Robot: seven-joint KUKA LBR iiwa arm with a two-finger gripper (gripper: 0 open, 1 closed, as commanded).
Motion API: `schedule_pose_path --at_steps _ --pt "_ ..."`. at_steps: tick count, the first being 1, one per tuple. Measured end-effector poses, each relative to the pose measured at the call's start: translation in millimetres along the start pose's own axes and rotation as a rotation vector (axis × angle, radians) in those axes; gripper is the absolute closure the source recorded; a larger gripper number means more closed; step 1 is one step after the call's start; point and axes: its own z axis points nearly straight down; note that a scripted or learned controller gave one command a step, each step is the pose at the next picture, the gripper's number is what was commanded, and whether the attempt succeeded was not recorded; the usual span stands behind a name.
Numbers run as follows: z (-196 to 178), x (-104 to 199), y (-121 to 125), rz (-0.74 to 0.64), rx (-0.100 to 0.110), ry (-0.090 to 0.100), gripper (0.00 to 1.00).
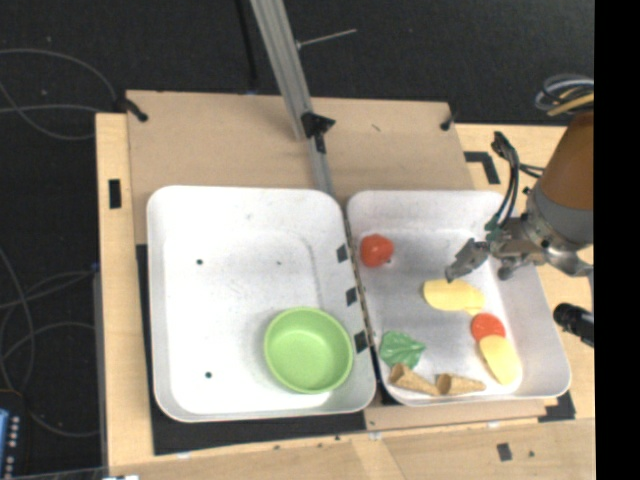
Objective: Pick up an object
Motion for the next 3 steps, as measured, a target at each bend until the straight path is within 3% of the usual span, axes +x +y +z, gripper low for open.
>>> schedule_pose_path --at_steps 1,3 --pt "-0.1 -0.2 0.0 0.001 0.0 0.0 0.0" --pt "91.0 3.0 10.0 0.005 0.005 -0.004 0.0"
